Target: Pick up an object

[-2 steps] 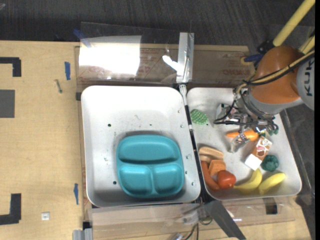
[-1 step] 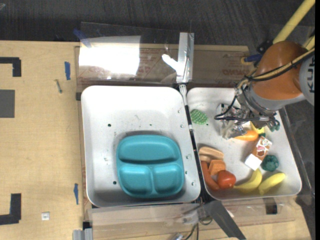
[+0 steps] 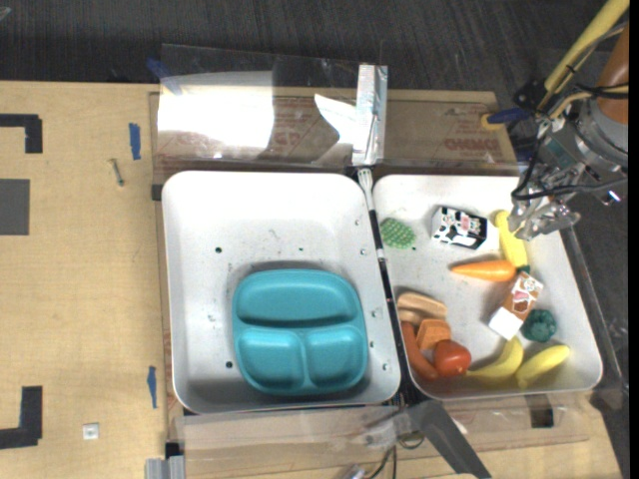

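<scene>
My gripper [image 3: 542, 216] hangs over the upper right corner of the right bin [image 3: 589, 367], just above and to the right of a small yellow banana [image 3: 511, 240]. An orange carrot [image 3: 483, 267] lies below that banana. A black-and-white patterned block [image 3: 459, 227] and a green round piece [image 3: 398, 233] lie further left. Lower down are an orange-and-white carton [image 3: 524, 291], a white cube [image 3: 504, 322], a dark teal lump [image 3: 540, 324], two more yellow bananas [image 3: 527, 363], a red tomato [image 3: 451, 357] and tan bread slices [image 3: 420, 306].
The left bin [image 3: 200, 228] holds a teal divided plate [image 3: 300, 329]. A clear plastic sheet [image 3: 260, 118] and a taped upright strip [image 3: 369, 108] stand behind the bins. Cables and a yellow hose [image 3: 589, 43] run at the upper right.
</scene>
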Motion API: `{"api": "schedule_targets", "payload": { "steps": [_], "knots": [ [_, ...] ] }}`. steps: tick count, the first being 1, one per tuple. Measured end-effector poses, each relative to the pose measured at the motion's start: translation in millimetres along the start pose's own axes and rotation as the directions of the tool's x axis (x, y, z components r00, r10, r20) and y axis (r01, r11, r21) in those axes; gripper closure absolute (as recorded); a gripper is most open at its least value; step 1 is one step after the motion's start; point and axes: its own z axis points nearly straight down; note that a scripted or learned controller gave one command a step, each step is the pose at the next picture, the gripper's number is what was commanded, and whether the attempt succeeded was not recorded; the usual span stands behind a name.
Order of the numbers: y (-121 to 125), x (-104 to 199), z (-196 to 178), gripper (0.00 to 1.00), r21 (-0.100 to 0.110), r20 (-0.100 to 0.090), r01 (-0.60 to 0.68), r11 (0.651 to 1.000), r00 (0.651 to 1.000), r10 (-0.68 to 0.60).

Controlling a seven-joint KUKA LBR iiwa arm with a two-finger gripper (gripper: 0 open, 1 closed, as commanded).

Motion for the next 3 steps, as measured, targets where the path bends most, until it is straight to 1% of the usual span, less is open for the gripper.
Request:
{"api": "schedule_targets", "payload": {
  "steps": [1, 2, 3],
  "knots": [
    [23, -64, 13, 1.0, -0.01, -0.003, 0.073, 0.997, 0.997, -0.073],
    [34, -94, -12, 1.0, -0.007, 0.0, 0.226, 0.974, 0.974, -0.226],
    [30, -116, -27, 1.0, -0.007, 0.002, 0.394, 0.919, 0.919, -0.394]
  ]
}}
